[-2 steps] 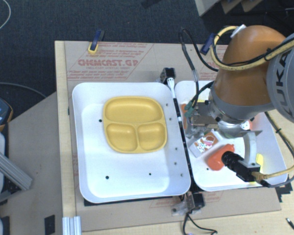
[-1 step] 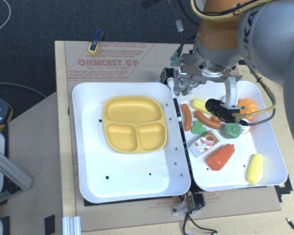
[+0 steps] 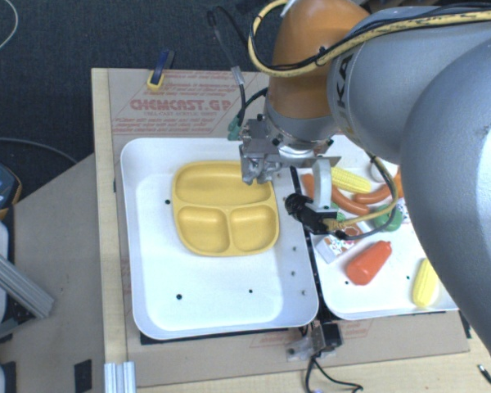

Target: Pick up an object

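Camera view, one yellow tray (image 3: 226,218), two corncobs (image 3: 349,179)

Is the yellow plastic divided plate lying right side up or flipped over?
Right side up: the yellow plastic divided plate shows its three hollow compartments facing upward, flat in the left white bin.

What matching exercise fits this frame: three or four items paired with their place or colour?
Items:
1. divided plate
2. carrot
3. corn cob
4. end effector

Descriptions:
A. orange, in the right bin
B. at the plate's far right rim
C. yellow, near the right bin's front edge
D. yellow, lying in the left bin

Pairs: 1-D, 2-A, 3-C, 4-B
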`<state>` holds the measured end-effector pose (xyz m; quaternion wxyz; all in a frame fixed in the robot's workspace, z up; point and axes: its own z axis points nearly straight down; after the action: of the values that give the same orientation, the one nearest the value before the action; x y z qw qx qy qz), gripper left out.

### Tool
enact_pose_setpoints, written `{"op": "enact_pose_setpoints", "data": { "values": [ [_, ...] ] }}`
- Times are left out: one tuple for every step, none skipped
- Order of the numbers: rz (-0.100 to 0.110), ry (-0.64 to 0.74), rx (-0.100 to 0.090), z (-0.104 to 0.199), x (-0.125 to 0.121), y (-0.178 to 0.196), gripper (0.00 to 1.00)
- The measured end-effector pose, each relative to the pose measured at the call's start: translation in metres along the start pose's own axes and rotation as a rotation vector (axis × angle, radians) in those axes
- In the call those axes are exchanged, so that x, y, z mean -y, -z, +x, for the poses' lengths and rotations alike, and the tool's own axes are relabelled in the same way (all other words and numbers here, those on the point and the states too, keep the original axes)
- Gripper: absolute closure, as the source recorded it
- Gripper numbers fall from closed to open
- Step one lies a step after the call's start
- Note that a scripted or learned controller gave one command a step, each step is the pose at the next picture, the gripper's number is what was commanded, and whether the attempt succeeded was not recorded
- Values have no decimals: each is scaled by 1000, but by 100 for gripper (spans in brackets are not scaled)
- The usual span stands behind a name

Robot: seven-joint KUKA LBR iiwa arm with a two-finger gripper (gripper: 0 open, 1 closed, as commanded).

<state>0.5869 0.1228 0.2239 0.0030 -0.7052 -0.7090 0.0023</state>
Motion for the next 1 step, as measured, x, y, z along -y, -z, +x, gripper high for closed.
{"op": "enact_pose_setpoints", "data": {
  "values": [
    [-15, 6, -5, 89, 25, 69, 100]
  ]
}}
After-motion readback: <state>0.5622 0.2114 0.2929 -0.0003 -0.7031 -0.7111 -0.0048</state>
